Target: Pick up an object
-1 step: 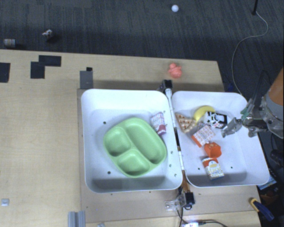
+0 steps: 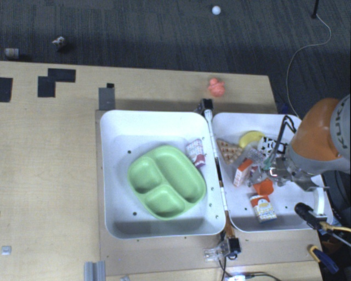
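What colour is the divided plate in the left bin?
Light green; the divided plate shows clearly in the camera view.

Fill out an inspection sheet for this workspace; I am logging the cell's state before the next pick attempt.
Surface: tan bench bearing two shallow white bins, left bin and right bin.
Job's things: right bin holds a pile: yellow item, orange-and-white carton, small box, waffle-patterned piece.
Clutter: green divided tray and a small packet in the left bin; pink object on the bench behind the bins.
Grippers: gripper low over the right bin's pile; finger state unclear.
Cables: black cable looping over the floor, top right; wires at the bench's front edge.
Surroundings: dark carpet with a white ball.
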`<state>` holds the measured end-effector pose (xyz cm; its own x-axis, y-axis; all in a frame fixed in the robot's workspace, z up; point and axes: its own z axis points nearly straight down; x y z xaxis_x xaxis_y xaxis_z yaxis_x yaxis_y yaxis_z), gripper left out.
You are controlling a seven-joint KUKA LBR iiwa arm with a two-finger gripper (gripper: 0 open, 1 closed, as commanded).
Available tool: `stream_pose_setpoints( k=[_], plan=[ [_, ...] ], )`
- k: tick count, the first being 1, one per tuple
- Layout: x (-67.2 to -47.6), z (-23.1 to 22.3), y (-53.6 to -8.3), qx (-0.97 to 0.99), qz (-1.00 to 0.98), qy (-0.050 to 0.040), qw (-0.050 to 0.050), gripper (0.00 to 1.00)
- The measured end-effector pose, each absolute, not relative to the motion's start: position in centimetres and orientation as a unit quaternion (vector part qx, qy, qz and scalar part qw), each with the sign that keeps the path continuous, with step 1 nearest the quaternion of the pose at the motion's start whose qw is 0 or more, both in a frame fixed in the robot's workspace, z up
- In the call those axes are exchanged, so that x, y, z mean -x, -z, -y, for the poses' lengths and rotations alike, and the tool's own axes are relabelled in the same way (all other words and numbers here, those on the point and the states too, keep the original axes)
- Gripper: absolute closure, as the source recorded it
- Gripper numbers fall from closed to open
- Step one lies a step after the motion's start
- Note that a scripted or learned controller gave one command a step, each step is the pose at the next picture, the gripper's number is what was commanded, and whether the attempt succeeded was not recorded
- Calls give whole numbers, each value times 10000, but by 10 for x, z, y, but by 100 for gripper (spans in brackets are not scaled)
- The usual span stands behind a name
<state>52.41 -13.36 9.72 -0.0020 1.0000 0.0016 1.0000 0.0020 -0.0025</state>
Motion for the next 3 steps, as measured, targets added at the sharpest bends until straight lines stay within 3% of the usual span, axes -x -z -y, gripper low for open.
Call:
stream_pose_setpoints(
  k=[1,2,3],
  plan=[
    [-527,134,-110,7059,7083,21,-21,100],
    [-488,55,-185,7055,7087,17,-12,100],
    [-489,56,-194,7058,7084,16,-15,100]
  ],
)
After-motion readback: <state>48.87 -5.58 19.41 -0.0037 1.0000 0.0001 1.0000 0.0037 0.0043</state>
